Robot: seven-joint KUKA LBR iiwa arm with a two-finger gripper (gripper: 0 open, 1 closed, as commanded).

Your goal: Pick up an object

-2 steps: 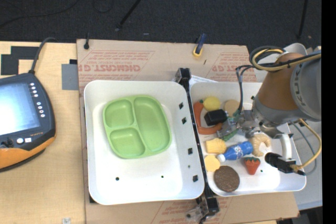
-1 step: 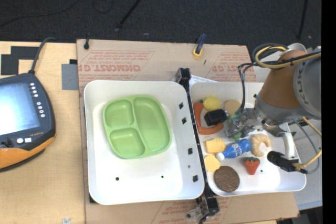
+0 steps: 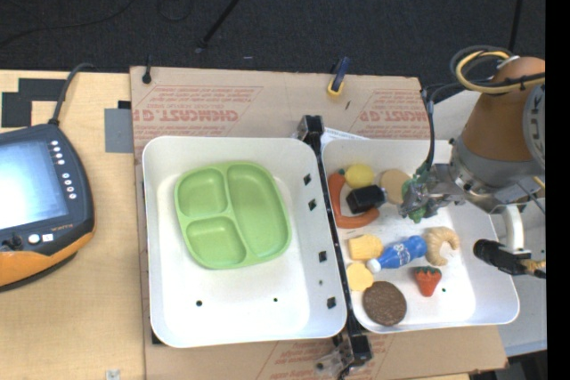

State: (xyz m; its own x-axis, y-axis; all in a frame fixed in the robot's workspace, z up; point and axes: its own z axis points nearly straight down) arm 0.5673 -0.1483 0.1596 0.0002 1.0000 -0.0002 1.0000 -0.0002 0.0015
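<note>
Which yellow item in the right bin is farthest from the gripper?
The yellow piece beside the brown cookie; the lemon and cheese block lie closer to the gripper.

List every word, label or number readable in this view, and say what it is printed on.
Red print on the cardboard sheet behind the bins: upside down and too blurred to read reliably.
Second red print on the cardboard, right side: too blurred.
Blue bottle label: too small.
Pendant screen: no legible text.
</note>
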